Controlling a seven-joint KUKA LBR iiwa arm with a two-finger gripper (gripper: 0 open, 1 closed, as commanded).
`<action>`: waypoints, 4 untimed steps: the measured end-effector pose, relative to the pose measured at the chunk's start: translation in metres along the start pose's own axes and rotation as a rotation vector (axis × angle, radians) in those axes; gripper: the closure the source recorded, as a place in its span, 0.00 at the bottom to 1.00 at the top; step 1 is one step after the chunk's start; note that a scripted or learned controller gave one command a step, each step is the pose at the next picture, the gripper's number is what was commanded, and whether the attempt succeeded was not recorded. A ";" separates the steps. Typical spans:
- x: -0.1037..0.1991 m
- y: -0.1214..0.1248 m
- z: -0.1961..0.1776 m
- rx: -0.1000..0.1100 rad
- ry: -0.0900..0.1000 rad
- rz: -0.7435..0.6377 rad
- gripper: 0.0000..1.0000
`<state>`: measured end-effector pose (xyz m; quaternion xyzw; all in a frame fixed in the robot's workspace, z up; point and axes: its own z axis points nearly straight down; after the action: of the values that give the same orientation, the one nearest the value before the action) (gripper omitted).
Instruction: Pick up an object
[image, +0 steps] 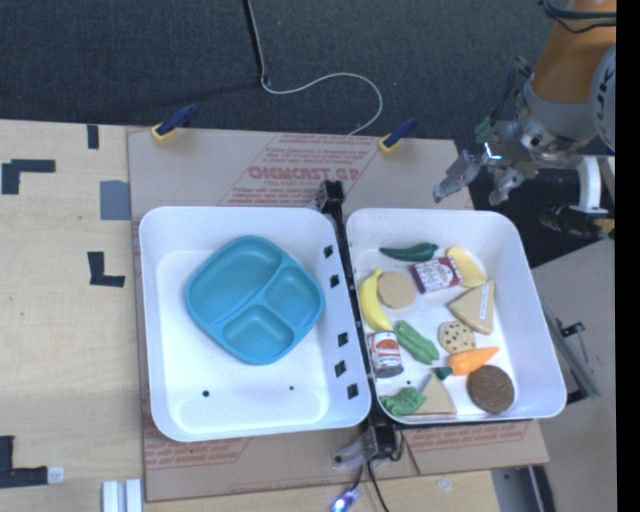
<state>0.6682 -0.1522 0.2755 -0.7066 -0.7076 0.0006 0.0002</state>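
Observation:
The right bin (530, 290) holds several toy foods: a banana (371, 300), a dark green pepper (408, 251), a red packet (435, 273), a cheese wedge (474, 308), a carrot (469, 361), a small can (386, 353) and a brown round patty (491, 388). My gripper (476, 185) hangs above the bench just beyond the right bin's far edge. It is open with nothing between its fingers. The orange-banded wrist (570, 55) rises behind it at the top right.
In the left bin (160, 330) lies a blue divided plate (256, 298). A black divider (340, 300) runs between the bins. A white cable (330, 85) loops over the dark floor behind the bench.

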 end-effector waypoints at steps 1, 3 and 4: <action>0.074 -0.053 -0.095 -0.010 0.003 -0.008 0.00; 0.142 -0.118 -0.173 -0.001 0.000 -0.002 1.00; 0.159 -0.188 -0.094 0.012 0.001 0.000 1.00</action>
<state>0.4797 0.0066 0.3695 -0.7067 -0.7075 0.0047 0.0049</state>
